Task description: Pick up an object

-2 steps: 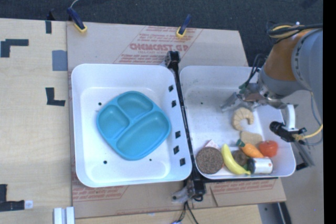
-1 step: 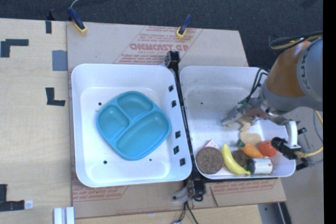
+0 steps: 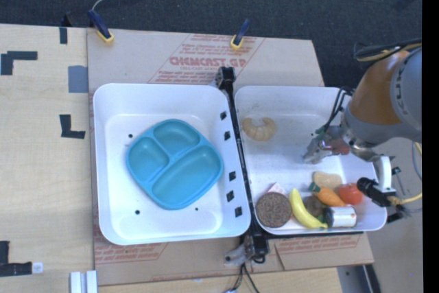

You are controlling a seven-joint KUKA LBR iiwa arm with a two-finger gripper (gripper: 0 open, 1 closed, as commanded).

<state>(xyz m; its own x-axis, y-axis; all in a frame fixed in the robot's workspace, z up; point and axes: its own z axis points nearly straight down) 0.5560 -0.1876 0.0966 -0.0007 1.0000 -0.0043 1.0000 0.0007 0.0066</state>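
Note:
My gripper [image 3: 317,151] hangs over the right bin [image 3: 288,101], near its right side, with the grey arm and orange band behind it. A pale croissant [image 3: 258,127] lies to the left of the gripper at the back of that bin. Along the front of the bin sit a brown round disc [image 3: 273,209], a yellow banana [image 3: 304,210], an orange carrot [image 3: 330,197], a red tomato [image 3: 350,193], a tan bread piece [image 3: 327,180] and a white can [image 3: 341,217]. I see nothing between the fingers.
The left bin [image 3: 110,106] holds a blue divided plate [image 3: 175,162]. A black clamp strip [image 3: 232,141] runs between the two bins. Yellow clamps [image 3: 101,27] hold the cardboard at the back.

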